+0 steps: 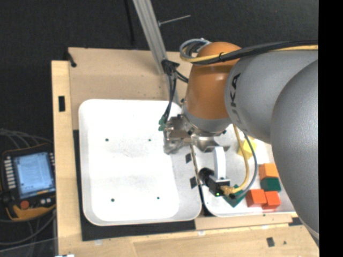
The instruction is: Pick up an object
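My gripper (pixel 177 137) hangs over the seam between the two bins, at the right edge of the left bin (pixel 88 159), with the wrist and its orange band right above it. Nothing can be made out between its fingers from this angle. Several small blocks lie in the right bin (pixel 244 212), well to the gripper's right: an orange block (pixel 267 170), a dark green block (pixel 271 183) and a pair of orange-red blocks (pixel 263 198). The arm hides much of the right bin.
The large grey arm covers the upper right of the view. A slanted metal pole (pixel 150 28) rises behind the bins. A handheld control pendant (pixel 29 178) sits off the bench at left. The wooden bench (pixel 107 74) surrounds both bins.
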Action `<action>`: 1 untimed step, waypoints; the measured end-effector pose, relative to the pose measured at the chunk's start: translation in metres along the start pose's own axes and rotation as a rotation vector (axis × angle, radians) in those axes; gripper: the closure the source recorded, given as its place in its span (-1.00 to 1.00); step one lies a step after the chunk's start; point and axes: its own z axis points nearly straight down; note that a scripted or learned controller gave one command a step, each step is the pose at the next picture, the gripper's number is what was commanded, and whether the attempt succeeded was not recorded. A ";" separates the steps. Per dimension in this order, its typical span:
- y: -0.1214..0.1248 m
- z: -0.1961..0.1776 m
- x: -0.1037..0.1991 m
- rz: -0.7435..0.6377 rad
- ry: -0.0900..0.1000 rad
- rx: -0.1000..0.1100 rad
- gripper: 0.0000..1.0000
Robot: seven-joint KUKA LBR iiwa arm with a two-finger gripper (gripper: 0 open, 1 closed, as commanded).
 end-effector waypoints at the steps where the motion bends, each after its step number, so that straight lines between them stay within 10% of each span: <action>1: 0.005 -0.007 0.007 0.003 -0.001 0.002 1.00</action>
